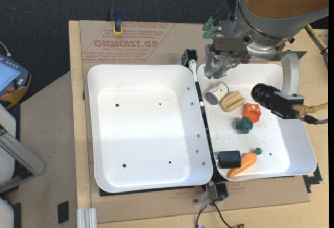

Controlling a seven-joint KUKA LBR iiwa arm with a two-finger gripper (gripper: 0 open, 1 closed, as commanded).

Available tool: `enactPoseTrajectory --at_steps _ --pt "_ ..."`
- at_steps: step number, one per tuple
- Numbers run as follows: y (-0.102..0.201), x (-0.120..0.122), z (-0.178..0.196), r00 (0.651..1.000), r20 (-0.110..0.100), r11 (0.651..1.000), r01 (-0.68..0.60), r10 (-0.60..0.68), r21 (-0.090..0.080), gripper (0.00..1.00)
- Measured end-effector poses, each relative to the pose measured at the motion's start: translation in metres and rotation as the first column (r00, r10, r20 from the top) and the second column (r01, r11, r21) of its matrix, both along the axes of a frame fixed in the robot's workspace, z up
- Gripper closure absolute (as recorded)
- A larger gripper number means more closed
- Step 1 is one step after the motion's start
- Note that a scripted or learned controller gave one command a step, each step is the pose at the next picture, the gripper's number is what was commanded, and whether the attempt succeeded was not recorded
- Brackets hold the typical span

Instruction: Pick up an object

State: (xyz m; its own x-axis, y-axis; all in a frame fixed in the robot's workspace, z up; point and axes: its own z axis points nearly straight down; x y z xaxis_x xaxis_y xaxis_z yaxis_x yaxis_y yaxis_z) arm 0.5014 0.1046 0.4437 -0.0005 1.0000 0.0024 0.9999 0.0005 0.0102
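Just below the end effector (215,71), whose finger state I cannot tell, lies a grey cylinder (213,97).

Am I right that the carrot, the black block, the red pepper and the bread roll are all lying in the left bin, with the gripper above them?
Not quite: they lie in the right bin, not the left one. The camera view shows the carrot, black block, red pepper and bread roll there, with the gripper above that bin's far end.
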Motion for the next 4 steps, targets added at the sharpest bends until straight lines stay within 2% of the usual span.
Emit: enactPoseTrajectory --at_steps 1,2,3,4 --pt "0.041 -0.023 0.008 1.000 -0.007 1.000 -0.005 0.005 0.000 1.00" --pt "0.039 -0.021 0.017 1.000 -0.005 1.000 -0.002 0.002 -0.002 1.00" --pt "0.072 -0.022 0.033 1.000 -0.006 1.000 -0.003 0.003 -0.001 1.00" --pt "0.113 -0.023 0.005 1.000 -0.016 1.000 -0.004 0.004 -0.004 1.00"
